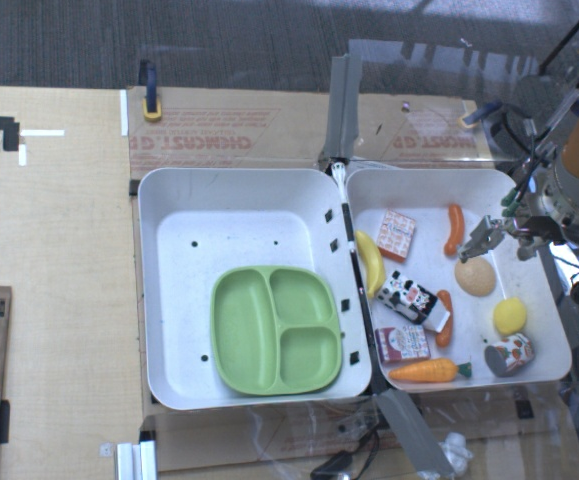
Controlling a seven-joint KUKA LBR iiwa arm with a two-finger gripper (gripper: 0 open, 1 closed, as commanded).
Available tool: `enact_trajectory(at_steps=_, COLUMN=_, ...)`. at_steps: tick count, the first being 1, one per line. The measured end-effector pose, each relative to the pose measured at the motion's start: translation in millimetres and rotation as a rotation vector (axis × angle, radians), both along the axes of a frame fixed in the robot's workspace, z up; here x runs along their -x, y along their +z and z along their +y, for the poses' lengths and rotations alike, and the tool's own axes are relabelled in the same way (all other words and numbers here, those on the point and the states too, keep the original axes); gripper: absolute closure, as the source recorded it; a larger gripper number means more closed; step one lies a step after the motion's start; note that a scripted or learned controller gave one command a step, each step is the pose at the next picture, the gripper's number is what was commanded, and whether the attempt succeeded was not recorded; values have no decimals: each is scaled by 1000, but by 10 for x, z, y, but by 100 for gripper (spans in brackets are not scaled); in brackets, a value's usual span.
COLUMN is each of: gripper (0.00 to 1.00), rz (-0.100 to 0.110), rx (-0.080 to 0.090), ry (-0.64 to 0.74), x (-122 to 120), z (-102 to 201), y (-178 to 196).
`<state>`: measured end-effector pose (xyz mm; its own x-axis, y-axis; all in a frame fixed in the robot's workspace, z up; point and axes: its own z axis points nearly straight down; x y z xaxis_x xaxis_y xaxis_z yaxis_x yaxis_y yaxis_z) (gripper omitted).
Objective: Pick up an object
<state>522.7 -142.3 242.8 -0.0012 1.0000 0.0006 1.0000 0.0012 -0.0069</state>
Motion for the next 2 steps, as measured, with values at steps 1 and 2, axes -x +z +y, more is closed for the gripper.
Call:
enact_trajectory(at_steps=1, gripper=0, rz=-1, rx=1, ry=-142, x=-280, z=-429, y=-1051)
enact_trajectory(at_steps=2, gripper=0, rz=-2, rx=3, ry=-314, x=-935, z=-295, y=-1537)
